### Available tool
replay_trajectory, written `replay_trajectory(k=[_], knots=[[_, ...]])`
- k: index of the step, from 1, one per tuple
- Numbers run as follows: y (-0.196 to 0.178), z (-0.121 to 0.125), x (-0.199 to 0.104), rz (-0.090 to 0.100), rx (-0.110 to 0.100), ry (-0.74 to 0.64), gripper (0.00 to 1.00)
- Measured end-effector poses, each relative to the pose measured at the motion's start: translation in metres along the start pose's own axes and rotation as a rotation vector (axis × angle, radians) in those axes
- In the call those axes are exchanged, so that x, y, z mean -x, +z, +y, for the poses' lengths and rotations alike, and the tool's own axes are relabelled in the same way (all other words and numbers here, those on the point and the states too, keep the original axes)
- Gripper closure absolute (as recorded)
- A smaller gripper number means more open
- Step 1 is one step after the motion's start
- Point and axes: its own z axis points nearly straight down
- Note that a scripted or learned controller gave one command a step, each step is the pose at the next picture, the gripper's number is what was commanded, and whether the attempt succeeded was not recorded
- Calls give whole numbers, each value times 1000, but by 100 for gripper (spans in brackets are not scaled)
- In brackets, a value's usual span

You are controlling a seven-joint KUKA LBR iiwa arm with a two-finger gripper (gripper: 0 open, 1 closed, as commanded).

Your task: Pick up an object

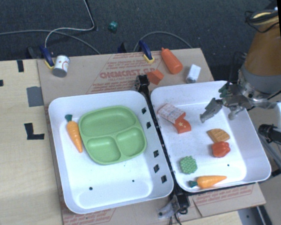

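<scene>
My gripper (222,110) hovers over the upper right part of the right bin (247,168), open, with nothing between its fingers. Just below it lie an orange-yellow piece (218,135) and a red tomato-like item (221,149). To its left are a pink-white wrapped item (169,112) and a small red piece (183,125). A green bumpy ball (188,165) and a carrot (209,181) rest near the bin's front edge.
The left bin (65,158) holds a green divided plate (114,134) and a second carrot (73,133). Behind the bins on the cardboard lie an orange bottle (171,60), a white cube (193,72), a small orange block (155,75) and a white can (61,65).
</scene>
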Motion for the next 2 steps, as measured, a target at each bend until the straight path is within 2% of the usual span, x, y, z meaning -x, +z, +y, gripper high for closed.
replay_trajectory(k=[1, 2], knots=[[61, 75, -53, 0, -2, -1, 0], [159, 70, -44, -1, 3, 0, 0]])
